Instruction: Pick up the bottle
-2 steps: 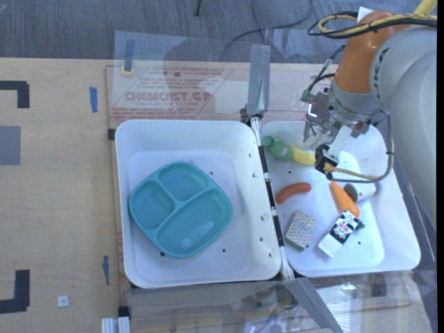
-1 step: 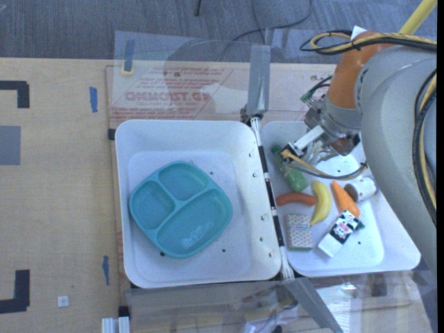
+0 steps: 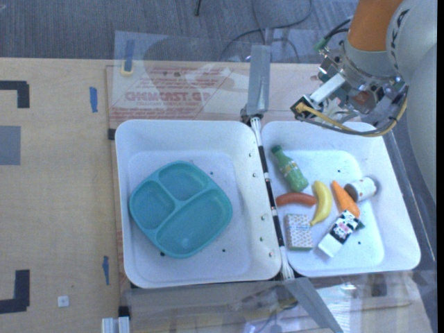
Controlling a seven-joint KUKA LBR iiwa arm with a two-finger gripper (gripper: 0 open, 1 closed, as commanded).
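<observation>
Gripper [image 3: 361, 106] blurred — fingers indistinct — above bottle [image 3: 288, 168].

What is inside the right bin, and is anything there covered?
The right bin holds a green bottle, sausage, banana, carrot, small carton, patterned packet and brown-and-white piece. The banana overlaps the sausage's end; the carrot partly covers that piece.

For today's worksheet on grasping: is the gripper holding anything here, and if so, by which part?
Nothing is held. The gripper sits above the right bin's far edge, while the bottle lies in that bin, apart from it, beside the sausage and banana.
</observation>
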